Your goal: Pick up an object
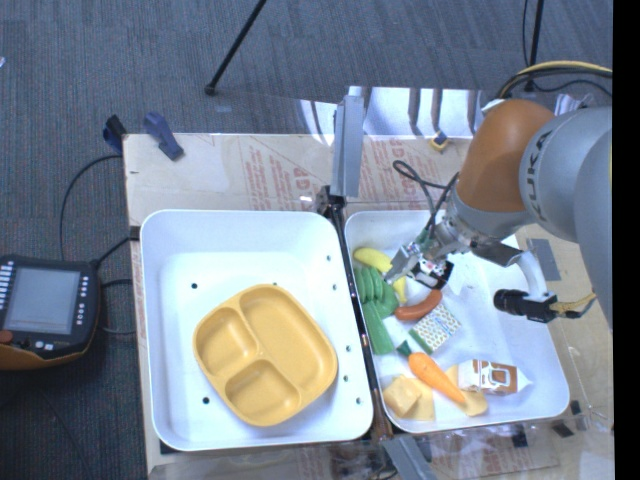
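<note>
Two shallow white bins are seen side by side on the worktop [250,173]. The left bin [170,268] carries a yellow divided tray [264,353]. The right bin [540,368] carries the candidates for picking: a banana [372,259], green pods [375,303], a sausage [418,304], a carrot [436,374], a cheese wedge [404,396] and a small carton [490,376]. The hand [418,265] is lowered among the banana, pods and sausage; whether it is apart or together cannot be told, and nothing is seen held. The approach-and-grasp step is judged to be in hand. A firm closing on one item and a straight lift would be called for next, with neighbouring items left undisturbed.
</note>
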You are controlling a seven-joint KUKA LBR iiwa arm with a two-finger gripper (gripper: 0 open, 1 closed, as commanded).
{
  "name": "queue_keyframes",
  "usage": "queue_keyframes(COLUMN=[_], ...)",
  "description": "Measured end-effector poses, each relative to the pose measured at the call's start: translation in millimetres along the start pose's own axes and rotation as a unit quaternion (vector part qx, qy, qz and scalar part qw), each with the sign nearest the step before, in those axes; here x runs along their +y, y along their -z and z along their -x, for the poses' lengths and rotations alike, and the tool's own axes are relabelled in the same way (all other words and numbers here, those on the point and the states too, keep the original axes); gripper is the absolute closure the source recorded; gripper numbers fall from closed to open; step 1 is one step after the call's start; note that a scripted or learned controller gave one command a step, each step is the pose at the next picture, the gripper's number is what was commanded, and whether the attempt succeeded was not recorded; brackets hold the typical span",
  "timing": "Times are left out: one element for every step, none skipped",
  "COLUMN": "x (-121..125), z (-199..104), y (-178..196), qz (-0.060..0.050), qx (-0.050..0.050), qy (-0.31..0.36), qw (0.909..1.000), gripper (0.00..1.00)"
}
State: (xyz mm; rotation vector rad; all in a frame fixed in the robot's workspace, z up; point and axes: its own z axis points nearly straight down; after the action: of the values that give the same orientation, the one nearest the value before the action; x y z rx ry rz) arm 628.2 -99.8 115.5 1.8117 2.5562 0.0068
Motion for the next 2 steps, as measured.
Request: queue_keyframes(x=[21.3, 18.6], z=[8.4, 9.8], y=[-12.3, -12.7], qz=[0.006, 0.005], qx=[-0.005, -0.006], qy=[-0.035, 0.019], qw=[0.9994, 0.9998], gripper=[0.00, 0.00])
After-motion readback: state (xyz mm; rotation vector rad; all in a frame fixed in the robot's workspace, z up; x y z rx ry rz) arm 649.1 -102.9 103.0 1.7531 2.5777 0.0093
